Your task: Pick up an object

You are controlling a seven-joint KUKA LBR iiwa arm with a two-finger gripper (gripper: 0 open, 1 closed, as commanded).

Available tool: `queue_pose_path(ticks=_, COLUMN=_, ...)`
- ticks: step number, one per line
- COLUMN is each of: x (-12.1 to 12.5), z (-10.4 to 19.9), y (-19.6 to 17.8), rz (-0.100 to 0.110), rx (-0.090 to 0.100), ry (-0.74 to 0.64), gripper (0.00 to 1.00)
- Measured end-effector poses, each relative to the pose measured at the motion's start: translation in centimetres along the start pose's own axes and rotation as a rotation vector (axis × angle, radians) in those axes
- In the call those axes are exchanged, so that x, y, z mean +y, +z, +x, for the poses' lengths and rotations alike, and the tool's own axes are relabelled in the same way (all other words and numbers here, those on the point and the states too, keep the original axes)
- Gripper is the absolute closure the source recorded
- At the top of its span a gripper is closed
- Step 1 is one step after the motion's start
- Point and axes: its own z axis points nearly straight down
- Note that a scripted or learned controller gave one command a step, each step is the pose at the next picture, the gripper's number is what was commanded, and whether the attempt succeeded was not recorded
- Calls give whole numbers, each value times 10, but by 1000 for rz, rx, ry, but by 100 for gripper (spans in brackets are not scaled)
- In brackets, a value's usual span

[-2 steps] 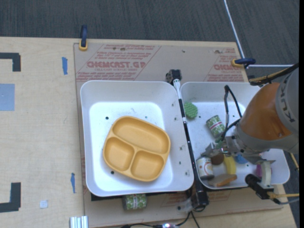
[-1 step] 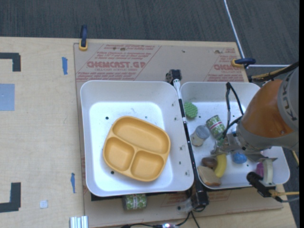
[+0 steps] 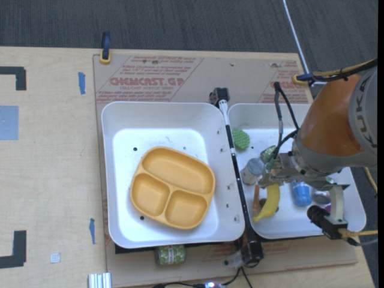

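1. From the overhead camera you see two white bins side by side; the left bin (image 3: 114,161) holds a yellow divided plate (image 3: 173,187) with three compartments, lying flat and a little askew, with nothing in its compartments.
2. The right bin (image 3: 359,212) holds the loose objects: a green bumpy ball (image 3: 241,139) near the dividing wall at the far side; a grey round piece (image 3: 253,169) nearer the middle; a banana (image 3: 269,202) lying towards the near edge; a blue cup-like item (image 3: 302,193) just beside the banana's right; a small greenish thing sits partly hidden under the wrist.
3. The arm (image 3: 336,122) reaches in from the right and hangs over the right bin; the gripper (image 3: 277,174) sits just above the banana's upper end, near the grey piece; you cannot tell how it is set, since the wrist hides that part; nothing is seen held.
4. The bins rest on a brown printed board (image 3: 150,77); this lies on a pale wooden bench (image 3: 42,179) with blue tape marks and black corner marks; dark carpet (image 3: 180,11) lies beyond.
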Motion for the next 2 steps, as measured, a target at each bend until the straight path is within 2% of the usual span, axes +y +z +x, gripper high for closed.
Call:
queue_pose_path(ticks=1, x=16, z=91, y=1, rz=1, rx=0, ry=0, gripper=100)
queue_pose_path(ticks=2, x=-1, z=45, y=0, rz=4, rx=0, ry=2, gripper=100)
